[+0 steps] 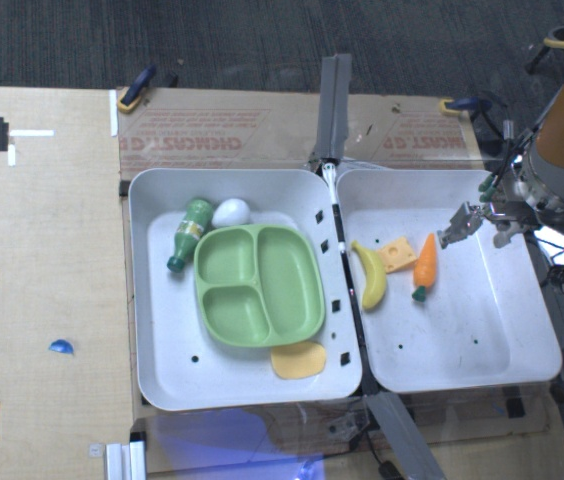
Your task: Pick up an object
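Observation:
In the right bin (pixel 462 353) lie a yellow banana (pixel 372 276), a holed wedge of yellow cheese (pixel 397 254) and an orange carrot (pixel 424 263) with a green tip, all close together at the bin's left side. My gripper (pixel 482 230) hangs over the upper right part of this bin, to the right of the carrot and a little above it. It is open, its two grey fingers (pixel 458 227) spread apart with nothing between them.
The left bin (pixel 157 368) holds a green divided plate (pixel 259 285), a green bottle (pixel 188 233), a white egg (pixel 230 212) and a flat yellow-orange piece (pixel 298 361). A raised grey divider (pixel 337 258) runs between the bins. Bare white floor fills the right bin's lower half.

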Action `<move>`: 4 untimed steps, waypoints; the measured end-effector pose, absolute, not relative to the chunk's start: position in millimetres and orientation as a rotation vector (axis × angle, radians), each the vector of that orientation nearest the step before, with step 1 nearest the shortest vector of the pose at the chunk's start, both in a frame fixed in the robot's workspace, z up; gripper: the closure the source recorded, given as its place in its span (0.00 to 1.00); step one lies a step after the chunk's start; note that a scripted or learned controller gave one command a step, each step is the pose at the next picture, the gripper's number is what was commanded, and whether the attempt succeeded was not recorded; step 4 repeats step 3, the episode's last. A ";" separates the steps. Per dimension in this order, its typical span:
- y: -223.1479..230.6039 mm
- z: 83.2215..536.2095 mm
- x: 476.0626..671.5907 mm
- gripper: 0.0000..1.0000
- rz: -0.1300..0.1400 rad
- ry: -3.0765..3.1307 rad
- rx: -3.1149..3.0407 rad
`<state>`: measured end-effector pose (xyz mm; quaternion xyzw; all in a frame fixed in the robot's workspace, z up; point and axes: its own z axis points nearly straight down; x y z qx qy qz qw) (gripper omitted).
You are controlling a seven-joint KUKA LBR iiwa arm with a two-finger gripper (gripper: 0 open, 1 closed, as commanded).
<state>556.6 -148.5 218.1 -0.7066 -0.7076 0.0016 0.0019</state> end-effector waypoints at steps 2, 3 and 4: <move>-133.8 98.6 570.3 1.00 0.003 -2.308 -2.129; -45.3 199.7 606.6 1.00 0.004 -2.457 -1.956; -45.3 199.7 606.6 1.00 0.004 -2.457 -1.956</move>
